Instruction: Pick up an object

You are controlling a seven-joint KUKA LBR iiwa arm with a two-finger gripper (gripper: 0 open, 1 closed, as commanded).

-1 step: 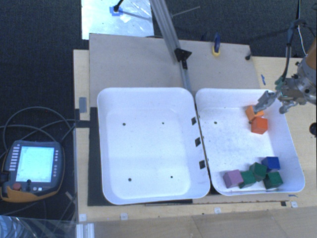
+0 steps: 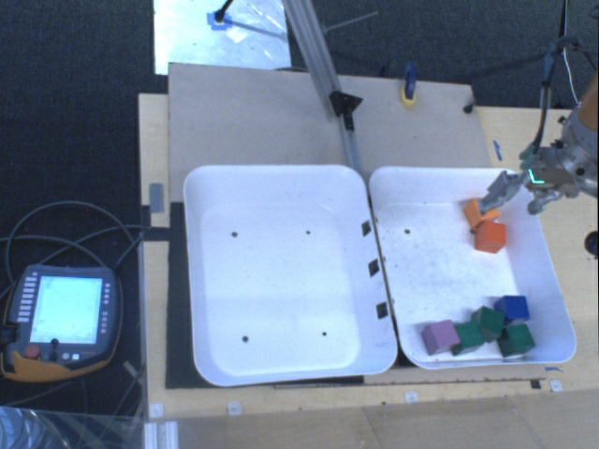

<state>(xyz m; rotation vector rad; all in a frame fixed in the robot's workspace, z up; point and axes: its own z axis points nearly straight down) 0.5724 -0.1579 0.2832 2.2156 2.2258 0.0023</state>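
- Just now the gripper [image 2: 501, 193] hangs over the right bin [image 2: 440, 183], near that bin's far right corner, with the grey arm [image 2: 573, 162] coming in across the right rim.
- Whether the pincer is released or clenched I cannot tell; its tip is small and blurred, and nothing can be seen gripped in it.
- Two orange blocks lie directly under and just beside the tip. The flatter orange piece [image 2: 476, 212] sits touching or almost touching it, and the orange cube [image 2: 489, 237] lies just towards the near rim from that piece.
- That is the relation the coming move turns on: the nearest target lies slightly towards the bin's centre and near side from the pincer, so I judge a short drop would meet it.
- The flat orange piece seems tilted, its long axis running slantwise from the far rim towards the right rim; the cube looks squat and even-sided.
- Well apart, in the near right corner, sits a cluster: a pink block [image 2: 438, 336], green blocks [image 2: 488, 324] and a blue block [image 2: 512, 308], packed close together.
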